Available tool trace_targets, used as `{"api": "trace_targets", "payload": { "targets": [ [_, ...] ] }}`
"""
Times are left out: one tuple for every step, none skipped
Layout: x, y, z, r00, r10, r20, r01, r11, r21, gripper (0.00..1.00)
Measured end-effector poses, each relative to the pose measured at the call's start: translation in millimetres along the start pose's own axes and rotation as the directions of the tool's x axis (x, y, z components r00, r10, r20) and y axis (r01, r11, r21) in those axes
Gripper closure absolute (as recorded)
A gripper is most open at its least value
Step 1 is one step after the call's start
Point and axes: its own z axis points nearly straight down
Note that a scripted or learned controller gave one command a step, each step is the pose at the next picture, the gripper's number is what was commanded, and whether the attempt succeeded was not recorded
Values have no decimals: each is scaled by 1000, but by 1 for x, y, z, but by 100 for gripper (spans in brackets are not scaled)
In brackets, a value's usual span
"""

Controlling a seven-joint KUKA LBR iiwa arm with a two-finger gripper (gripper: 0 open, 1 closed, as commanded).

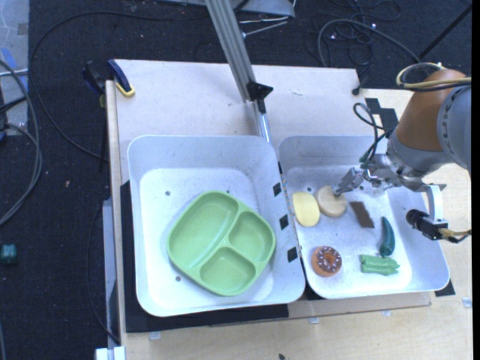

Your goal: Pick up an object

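A grey KUKA arm [431, 137] reaches into the right bin [427, 280], its gripper [346, 187] low over the bin floor beside a round tan piece [331, 202]. Whether the fingers are apart or together cannot be told at this slant, and nothing shows between them.

The tan piece lies just below and to the left of the gripper tip, touching or nearly touching it, and looks the likeliest target. A yellow piece [305, 209] sits just beyond it, farther from the gripper and near the bin's left wall. A brown bar [362, 214] lies just below the gripper on the arm's side; a green pepper [386, 236] and a green leafy piece [379, 265] lie farther below, and a doughnut [326, 261] sits well below, toward the front rim.

The 6 items are loosely scattered, likely so each can be reached alone. Still, the tan and yellow pieces sit tight together, leaving little room on that side. Open floor lies above the gripper, toward the bin's back wall. The left bin [146, 193], well away from the gripper, holds a green 3-part tray [220, 241].
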Motion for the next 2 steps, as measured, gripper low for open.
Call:
{"api": "trace_targets", "payload": {
  "targets": [
    [1,1,-12,1000,-1,0,1,1000,-4,100],
    [-7,-4,-63,1000,1,-1,-1,1000,6,100]
  ]
}}
